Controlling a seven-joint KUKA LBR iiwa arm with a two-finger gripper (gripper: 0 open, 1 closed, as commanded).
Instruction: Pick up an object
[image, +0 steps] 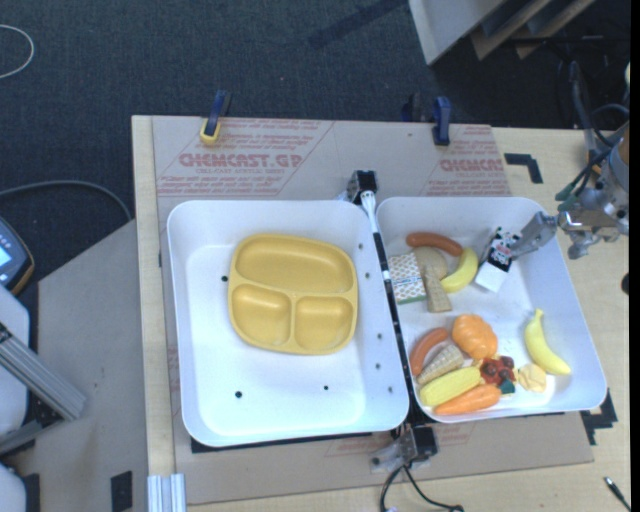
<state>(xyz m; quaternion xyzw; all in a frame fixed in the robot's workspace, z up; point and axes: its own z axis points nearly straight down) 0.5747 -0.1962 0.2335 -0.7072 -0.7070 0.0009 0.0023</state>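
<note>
The right bin (580, 300) holds toy food: a red sausage (435, 241), a small banana (462, 270), a cracker (437, 288), a checked packet (406, 278), an orange (474, 335), a larger banana (545, 345), corn (450, 385) and a carrot (467, 401). A small black-and-white carton (497, 255) sits near the bin's upper right. My gripper (545, 230) reaches in over the bin's right rim, its tip just right of the carton. Whether it touches the carton is unclear.
A yellow divided plate (293, 293) lies in the left bin (200, 380). A black divider rail (380, 290) runs between the bins. Clamps (212, 118) stand at the board's far edge, and cables trail at the front.
</note>
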